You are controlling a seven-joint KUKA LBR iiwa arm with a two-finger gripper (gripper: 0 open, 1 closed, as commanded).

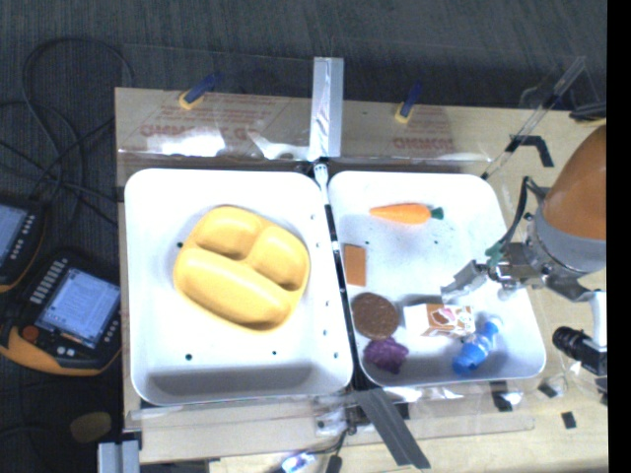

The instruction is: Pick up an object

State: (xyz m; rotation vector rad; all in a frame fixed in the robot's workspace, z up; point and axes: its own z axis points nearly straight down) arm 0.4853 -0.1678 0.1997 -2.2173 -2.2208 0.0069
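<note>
The right bin point(340, 294) serves as the landmark. Along its near wall sit a blue toy point(474, 349) toward the right corner and a purple lump point(385, 354) toward the left corner. Just behind them lie a small printed packet point(444, 318) and a brown disc point(376, 314), the disc touching or nearly touching the lump. Farther back, against the bin's left wall, is a small orange card point(355, 263). Near the far wall lies a carrot point(403, 213), its long axis running left to right, green end to the right.

The gripper point(471, 278) hangs over the right half of this bin, coming in from the right wall. Whether the jaws are spread or pressed together I cannot tell; nothing can be seen pinched between them.

The nearest candidates, the packet and the blue toy, lie just nearward of the jaws, the packet almost under them. The packet's long side runs roughly left to right, so jaws closing across its short side would probably suit. The toy is close to the near wall and right corner, which leaves little room there. The middle of the bin's floor, between carrot and packet, is open.

Left of this bin, the other bin point(143, 264) holds a large yellow cushion point(242, 265), well apart from the jaws. The tabletop point(473, 131) carries both.
</note>
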